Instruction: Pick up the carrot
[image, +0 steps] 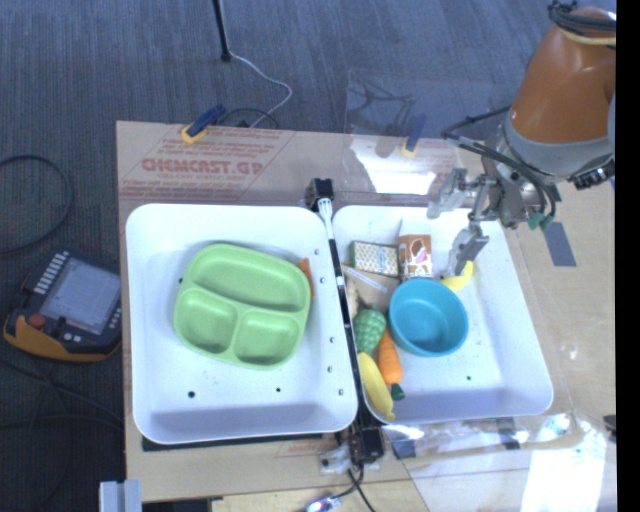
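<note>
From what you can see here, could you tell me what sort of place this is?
Probably a robotics lab: an industrial arm over two white bins of toy food, a teach pendant and loose cables on carpet.

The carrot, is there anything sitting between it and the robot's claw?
Yes. The blue bowl lies between the gripper, at the right bin's far side, and the carrot near its front-left, which is wedged among the corn cob and a green piece.

Two white bins on a brown board

The left shallow white plastic bin (150, 330) holds a green divided plate (242, 304); the right white bin (510, 340) holds a blue round bowl (428, 317) and yellow banana (374, 388).
</note>
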